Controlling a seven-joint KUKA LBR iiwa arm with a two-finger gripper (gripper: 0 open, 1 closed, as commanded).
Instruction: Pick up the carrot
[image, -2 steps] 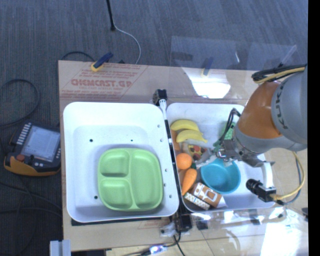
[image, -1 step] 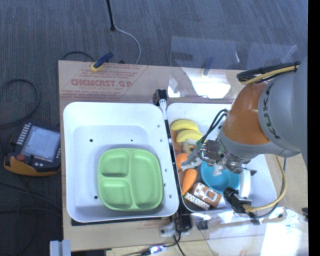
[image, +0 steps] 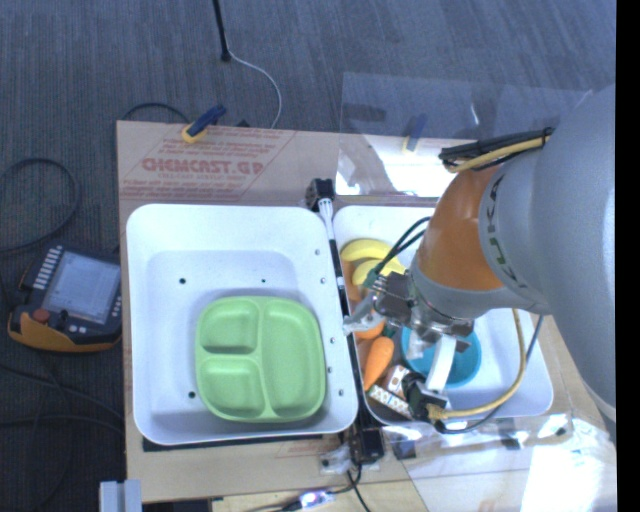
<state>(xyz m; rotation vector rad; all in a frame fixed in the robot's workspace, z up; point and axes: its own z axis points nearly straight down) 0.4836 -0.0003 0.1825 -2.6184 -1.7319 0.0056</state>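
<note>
Jaws hidden; gripper (image: 400, 318) hangs just above the carrot (image: 377, 360).

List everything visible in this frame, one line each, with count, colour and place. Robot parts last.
carrot: one, orange, right bin, near its left wall, beside the end effector
banana: one, yellow, right bin, upper left
bowl: one, blue, right bin, partly under the arm
divided plate: one, green, left bin
bins: two, white, side by side on the bench
pendant: one, orange and black, floor left of the bench
arm: one, grey with orange band, over the right bin
end effector: one, low in the right bin
</note>
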